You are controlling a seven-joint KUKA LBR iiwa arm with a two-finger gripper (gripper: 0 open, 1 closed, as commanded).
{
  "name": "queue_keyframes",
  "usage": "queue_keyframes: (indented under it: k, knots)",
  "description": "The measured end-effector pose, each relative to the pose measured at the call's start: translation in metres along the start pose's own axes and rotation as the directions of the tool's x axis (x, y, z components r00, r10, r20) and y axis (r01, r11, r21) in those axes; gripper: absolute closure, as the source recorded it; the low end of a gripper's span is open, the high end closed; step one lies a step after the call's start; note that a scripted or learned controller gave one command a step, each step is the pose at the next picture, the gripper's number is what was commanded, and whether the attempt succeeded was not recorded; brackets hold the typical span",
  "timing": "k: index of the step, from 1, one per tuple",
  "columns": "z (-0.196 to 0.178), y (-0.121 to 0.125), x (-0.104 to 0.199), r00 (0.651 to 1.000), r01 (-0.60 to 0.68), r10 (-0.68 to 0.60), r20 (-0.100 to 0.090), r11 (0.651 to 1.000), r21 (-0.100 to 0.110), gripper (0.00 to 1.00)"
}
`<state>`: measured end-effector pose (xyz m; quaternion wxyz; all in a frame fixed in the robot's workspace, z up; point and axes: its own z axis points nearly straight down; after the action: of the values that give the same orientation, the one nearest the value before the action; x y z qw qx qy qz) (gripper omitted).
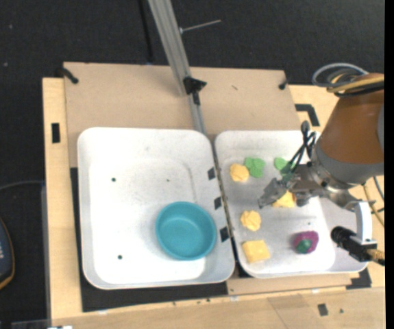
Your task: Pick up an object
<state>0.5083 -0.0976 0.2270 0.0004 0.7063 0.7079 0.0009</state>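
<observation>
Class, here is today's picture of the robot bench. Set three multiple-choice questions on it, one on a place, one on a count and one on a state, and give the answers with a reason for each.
1. Where is the blue bowl?
A. In the left bin
B. In the right bin
C. On the bench outside the bins

2. How many yellow pieces lie in the right bin?
A. One
B. Two
C. Four

3. Where is the pincer at this moment?
A. Over the left bin
B. Over the right bin, by a yellow piece
C. Off the bench, away from both bins

Answers:
1. A: the blue bowl sits in the left bin, near its lower right corner.
2. C: four yellow pieces lie in the right bin.
3. B: the pincer hangs over the right bin beside one yellow piece.
</observation>
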Motion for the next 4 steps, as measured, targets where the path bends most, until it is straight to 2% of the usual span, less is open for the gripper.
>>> queue_keyframes:
  k: [1, 2, 3, 4]
  knots:
    - [0.0, 0.0, 0.0, 1.0, -0.002, 0.002, 0.0, 1.0, -0.001, 0.0]
    - [0.057, 0.007, -0.005, 1.0, -0.003, 0.003, 0.001, 1.0, 0.005, 0.0]
    - [0.1, 0.003, -0.006, 1.0, -0.003, 0.003, 0.002, 1.0, 0.006, 0.0]
    - [0.127, 0.004, -0.008, 1.0, -0.004, 0.004, 0.003, 1.0, 0.002, 0.0]
